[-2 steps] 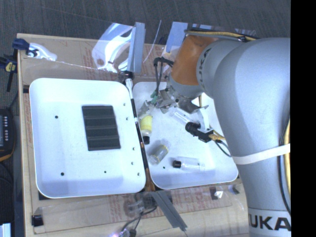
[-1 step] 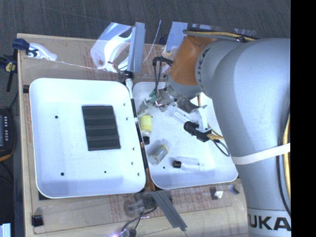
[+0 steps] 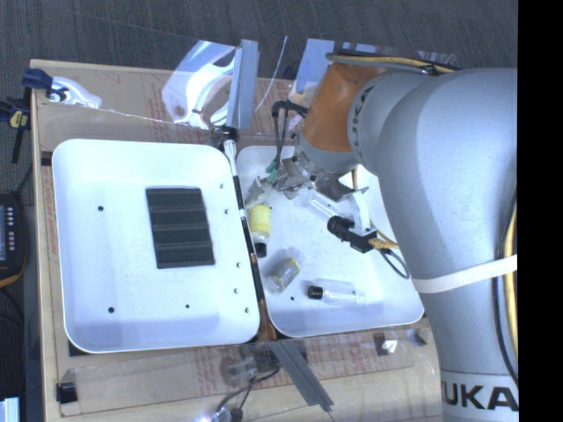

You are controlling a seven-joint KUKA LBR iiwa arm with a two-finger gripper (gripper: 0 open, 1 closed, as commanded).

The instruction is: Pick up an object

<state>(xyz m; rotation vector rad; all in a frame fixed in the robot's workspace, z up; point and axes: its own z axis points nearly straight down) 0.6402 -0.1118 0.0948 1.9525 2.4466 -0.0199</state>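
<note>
arm (image 3: 440,192): reaches in across the right bin's far edge
left bin (image 3: 88,280): one black ridged pad (image 3: 180,227) at its middle
right bin (image 3: 387,297): small clutter, mostly toward its left edge
tool (image 3: 283,176): low at the right bin's far left corner; open or closed, can't tell
yellow piece (image 3: 259,218): just beside the tool, by the left edge, likeliest target
clear jar (image 3: 281,271): nearer the near edge, left side
capped tube (image 3: 336,294): along the near edge
progress: nothing visibly gripped or raised, so grasp and lift both look undone
</note>
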